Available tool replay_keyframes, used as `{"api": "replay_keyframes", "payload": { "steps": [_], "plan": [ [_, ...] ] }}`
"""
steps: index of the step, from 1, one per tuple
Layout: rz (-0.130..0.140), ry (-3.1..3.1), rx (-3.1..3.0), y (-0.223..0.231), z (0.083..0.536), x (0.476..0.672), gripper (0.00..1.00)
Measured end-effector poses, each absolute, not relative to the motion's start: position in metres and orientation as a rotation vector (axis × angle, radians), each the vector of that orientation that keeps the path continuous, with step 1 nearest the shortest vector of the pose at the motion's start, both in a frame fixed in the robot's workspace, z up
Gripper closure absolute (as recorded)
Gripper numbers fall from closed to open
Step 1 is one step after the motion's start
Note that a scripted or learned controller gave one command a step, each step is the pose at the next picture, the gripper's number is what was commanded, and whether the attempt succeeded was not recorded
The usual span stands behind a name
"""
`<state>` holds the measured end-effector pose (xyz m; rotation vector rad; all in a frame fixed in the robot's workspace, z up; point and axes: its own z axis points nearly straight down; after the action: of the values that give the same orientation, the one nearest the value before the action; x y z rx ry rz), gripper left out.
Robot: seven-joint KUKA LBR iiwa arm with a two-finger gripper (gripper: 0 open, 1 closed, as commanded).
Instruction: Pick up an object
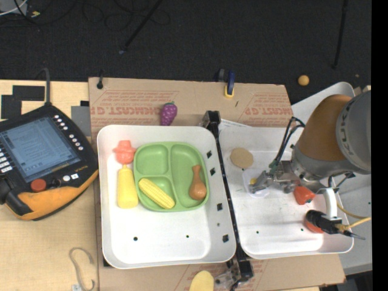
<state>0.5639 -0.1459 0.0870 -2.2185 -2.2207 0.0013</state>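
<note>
Dark floor fills the top of the frame. Below it the pale counter (36, 247) carries a cardboard sheet (182, 99) and two white bins. The left bin (157, 241), mid-frame, holds a green divided plate (163, 162) with toy food. The right bin (279, 241) has a smooth, probably slick floor. The arm (327, 132) enters from the right edge, its pincer (259, 185) low over that bin; wide or narrow, I cannot tell. Just up-left of it lies a flat tan disc (242, 158), likely light and stiff, and sitting low, so gripping across its rim looks best. A small red piece (302, 194) lies beside the wrist.
</note>
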Motion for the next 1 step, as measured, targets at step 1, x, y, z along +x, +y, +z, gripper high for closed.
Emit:
{"api": "replay_keyframes", "payload": {
  "steps": [1],
  "plan": [
    [-0.005, -2.217, -2.225, -0.1474, 0.1005, 0.5652, 1.00]
  ]
}}
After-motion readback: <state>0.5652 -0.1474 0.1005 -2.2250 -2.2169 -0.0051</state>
